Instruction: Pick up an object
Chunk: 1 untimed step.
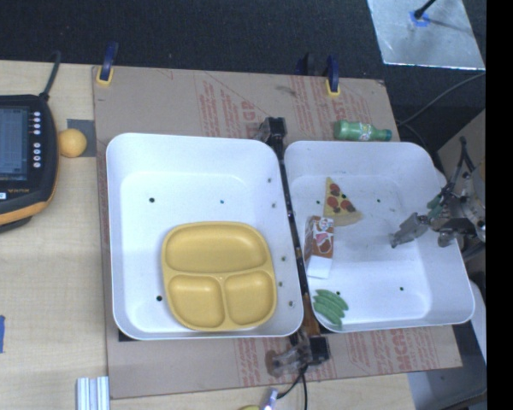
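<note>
While the claw (408, 231) hangs low over the right bin (427, 301) near its right wall, reaching in from the right edge, I cannot tell how it is set. Far to its left, in the left bin (128, 229), lies a yellow divided tray (220, 274). Nearer on its left lie a slim red-and-white packet (320, 243), a toy pizza slice (339, 202) a little farther back, and a green ridged toy (330, 304) toward the front, all apart from the claw.
</note>
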Motion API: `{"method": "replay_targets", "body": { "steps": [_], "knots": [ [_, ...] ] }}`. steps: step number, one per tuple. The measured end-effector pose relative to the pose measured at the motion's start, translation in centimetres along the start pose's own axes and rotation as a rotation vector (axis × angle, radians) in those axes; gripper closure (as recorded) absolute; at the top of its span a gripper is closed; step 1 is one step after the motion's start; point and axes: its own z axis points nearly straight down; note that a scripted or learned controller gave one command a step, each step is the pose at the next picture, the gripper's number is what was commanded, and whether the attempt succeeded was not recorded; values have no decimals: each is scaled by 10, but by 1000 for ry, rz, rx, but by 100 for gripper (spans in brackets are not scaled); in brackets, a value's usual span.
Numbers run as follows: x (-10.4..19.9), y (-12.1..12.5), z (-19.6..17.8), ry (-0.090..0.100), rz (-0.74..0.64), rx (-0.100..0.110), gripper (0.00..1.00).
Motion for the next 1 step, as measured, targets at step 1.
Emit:
{"method": "replay_targets", "body": {
  "steps": [1],
  "knots": [
    [56, 19, 103, 0, -3, 2, 0]
  ]
}}
